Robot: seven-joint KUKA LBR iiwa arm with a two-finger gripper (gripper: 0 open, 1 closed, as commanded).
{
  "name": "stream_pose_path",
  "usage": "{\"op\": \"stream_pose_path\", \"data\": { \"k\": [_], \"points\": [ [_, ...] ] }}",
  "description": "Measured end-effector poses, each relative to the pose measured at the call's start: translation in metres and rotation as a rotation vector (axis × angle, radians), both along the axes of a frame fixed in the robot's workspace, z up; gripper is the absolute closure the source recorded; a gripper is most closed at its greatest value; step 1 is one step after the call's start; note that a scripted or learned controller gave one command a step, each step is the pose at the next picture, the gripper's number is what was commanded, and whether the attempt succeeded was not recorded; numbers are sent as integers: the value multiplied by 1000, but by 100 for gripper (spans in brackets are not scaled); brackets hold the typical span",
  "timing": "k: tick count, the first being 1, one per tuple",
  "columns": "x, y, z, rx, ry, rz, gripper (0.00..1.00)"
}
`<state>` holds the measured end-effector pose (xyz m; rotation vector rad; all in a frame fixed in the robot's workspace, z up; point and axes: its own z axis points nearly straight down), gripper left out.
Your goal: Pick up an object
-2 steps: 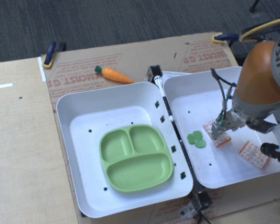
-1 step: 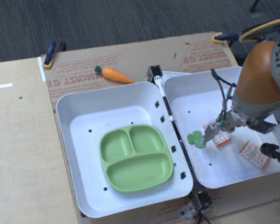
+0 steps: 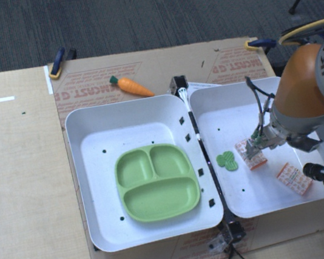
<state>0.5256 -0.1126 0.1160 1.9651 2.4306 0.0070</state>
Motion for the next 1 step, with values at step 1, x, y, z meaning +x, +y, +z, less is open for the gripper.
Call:
{"op": "stream_pose_path", "data": {
  "k": [1],
  "points": [
    [-19,55,99,7,14,-179,100]
  ]
}}
